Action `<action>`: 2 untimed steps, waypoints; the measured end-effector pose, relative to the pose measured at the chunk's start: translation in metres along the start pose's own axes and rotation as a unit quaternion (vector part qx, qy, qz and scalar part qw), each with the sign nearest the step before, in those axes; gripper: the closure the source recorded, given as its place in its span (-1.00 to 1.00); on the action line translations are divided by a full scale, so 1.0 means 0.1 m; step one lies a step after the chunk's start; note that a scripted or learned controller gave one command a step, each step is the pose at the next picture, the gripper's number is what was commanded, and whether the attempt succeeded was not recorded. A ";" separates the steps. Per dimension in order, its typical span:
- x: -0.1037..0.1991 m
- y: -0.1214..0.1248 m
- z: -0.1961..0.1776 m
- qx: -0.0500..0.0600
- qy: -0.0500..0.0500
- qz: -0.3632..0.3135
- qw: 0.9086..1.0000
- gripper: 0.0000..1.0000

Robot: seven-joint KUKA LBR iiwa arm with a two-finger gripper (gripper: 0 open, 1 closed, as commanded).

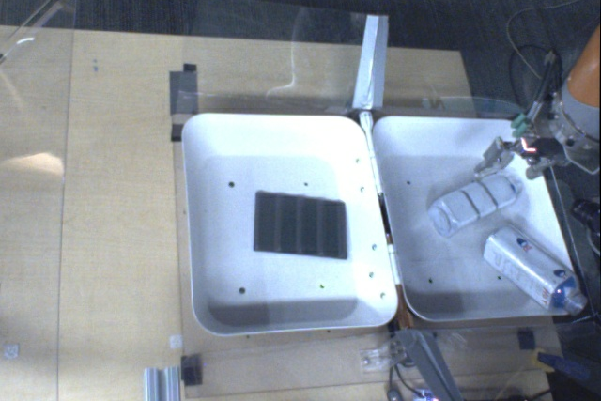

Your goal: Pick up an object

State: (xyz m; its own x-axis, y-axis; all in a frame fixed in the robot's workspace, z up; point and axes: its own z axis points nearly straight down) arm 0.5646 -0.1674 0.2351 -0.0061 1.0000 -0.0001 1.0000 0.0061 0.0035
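Bench: pale wooden top (94,202) bearing two shallow white bins.
Left bin (216,155): holds a dark ribbed rectangular mat (300,224).
Right bin (423,155): clear crumpled plastic bottle (474,204) mid-bin; clear blue-capped bottle (528,269) just beside it, nearer the front corner.
Gripper (515,153): above the crumpled bottle's far end, gripping nothing; finger spread unclear.

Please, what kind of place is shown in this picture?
Probably a robotics lab bench: two shallow white bins on a pale wooden bench, clear plastic bottles lying in one, and a two-finger gripper reaching in.
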 end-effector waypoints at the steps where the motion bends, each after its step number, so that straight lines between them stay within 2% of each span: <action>1: -0.12 -0.03 0.91 -0.019 -0.008 -0.114 0.993 -1.00; 2: 0.06 0.09 1.00 -0.028 -0.014 -0.170 0.985 -1.00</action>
State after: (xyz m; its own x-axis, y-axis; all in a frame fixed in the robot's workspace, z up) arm 0.5736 -0.1618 0.1355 -0.3395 0.9398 -0.0394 0.9384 0.3413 0.0540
